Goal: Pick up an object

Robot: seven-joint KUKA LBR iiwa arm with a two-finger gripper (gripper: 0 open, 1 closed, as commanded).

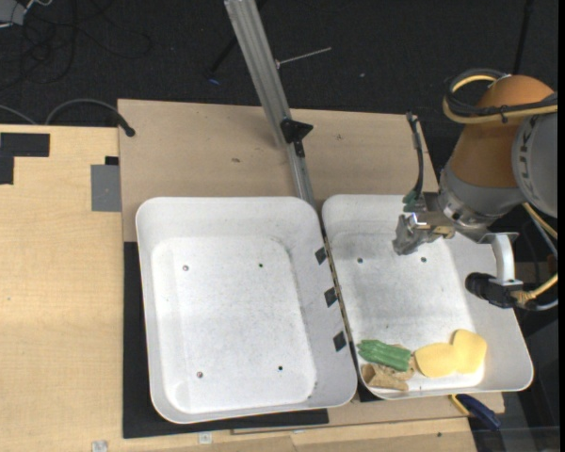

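- Hovering over the upper part of the right bin (508, 370), the end effector (407, 238) hangs from the grey arm (494, 172), which reaches in from the right.
- Whether the end effector is wide or narrow cannot be told from this angle; nothing shows in its grip.
- The right bin holds three things, all crowded along its near edge, well apart from the end effector.
- A green object (386, 353) lies near the bin's near-left corner.
- A tan object (388, 377) lies just below the green one, touching it.
- A yellow object (450, 355) lies just to the right of the green one.
- The left bin (169, 217) sits beside the right one on the table (47, 252), their rims meeting.
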